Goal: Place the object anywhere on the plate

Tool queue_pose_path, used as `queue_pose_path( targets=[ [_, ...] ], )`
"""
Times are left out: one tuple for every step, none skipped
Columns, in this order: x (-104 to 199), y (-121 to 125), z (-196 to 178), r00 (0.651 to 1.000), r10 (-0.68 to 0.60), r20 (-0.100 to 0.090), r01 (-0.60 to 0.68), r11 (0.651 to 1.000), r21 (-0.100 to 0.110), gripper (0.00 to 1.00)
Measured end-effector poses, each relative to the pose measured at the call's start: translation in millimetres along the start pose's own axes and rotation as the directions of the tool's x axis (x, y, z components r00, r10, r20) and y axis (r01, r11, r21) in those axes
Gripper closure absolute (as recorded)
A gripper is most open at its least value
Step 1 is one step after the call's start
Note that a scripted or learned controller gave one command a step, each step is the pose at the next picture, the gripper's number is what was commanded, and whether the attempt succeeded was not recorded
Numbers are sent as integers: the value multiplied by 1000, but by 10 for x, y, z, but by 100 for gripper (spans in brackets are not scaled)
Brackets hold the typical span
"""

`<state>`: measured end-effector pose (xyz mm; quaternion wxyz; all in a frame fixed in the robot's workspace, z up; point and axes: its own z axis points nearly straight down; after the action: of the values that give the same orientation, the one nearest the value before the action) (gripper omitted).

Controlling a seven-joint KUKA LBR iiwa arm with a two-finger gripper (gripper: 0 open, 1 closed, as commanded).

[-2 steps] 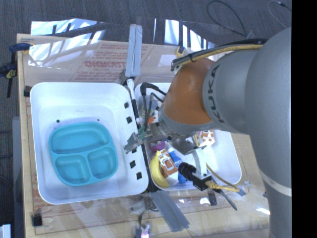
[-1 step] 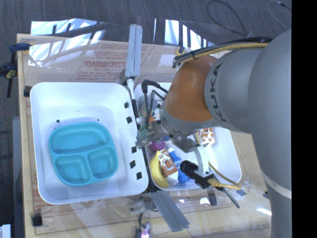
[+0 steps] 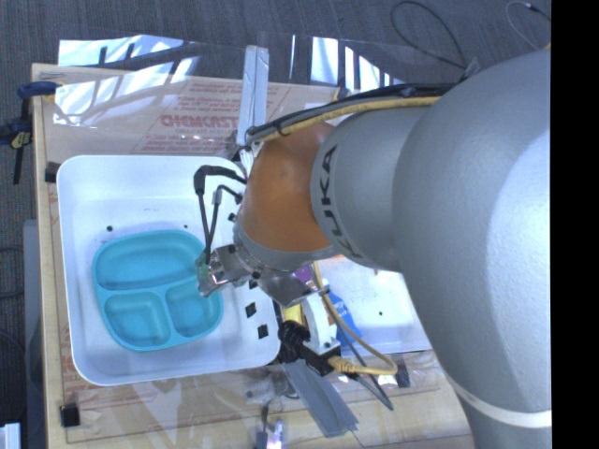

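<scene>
blue divided plate (image 3: 154, 288), in left bin (image 3: 80, 204)

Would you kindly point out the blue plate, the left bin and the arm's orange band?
blue plate (image 3: 140, 262): camera view, large upper compartment.
left bin (image 3: 84, 190): camera view, bare floor.
orange band (image 3: 281, 199): camera view, its middle.

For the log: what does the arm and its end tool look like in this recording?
The arm is a bulky, rounded light-grey body with an orange band above the wrist and dark lettering, partly readable as "UKA", beside it. Black and yellow cables run along its top, and thin black wires loop down on the camera view's left of the wrist. The gripper is a small metallic assembly; its fingers are too obscured to describe.
</scene>
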<state>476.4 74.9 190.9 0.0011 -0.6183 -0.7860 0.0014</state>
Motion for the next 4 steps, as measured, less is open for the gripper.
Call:
queue_pose_path(
  targets=[
    [-320, -69, -813, 994, -113, 1, 113, 994, -5, 100],
    [-110, -23, -1519, 983, -186, 1, 186, 983, -6, 100],
    [56, 13, -2186, 983, 183, -1, -183, 983, -5, 100],
    [-851, -194, -2314, 974, 228, 0, -228, 974, -4, 100]
  ],
)
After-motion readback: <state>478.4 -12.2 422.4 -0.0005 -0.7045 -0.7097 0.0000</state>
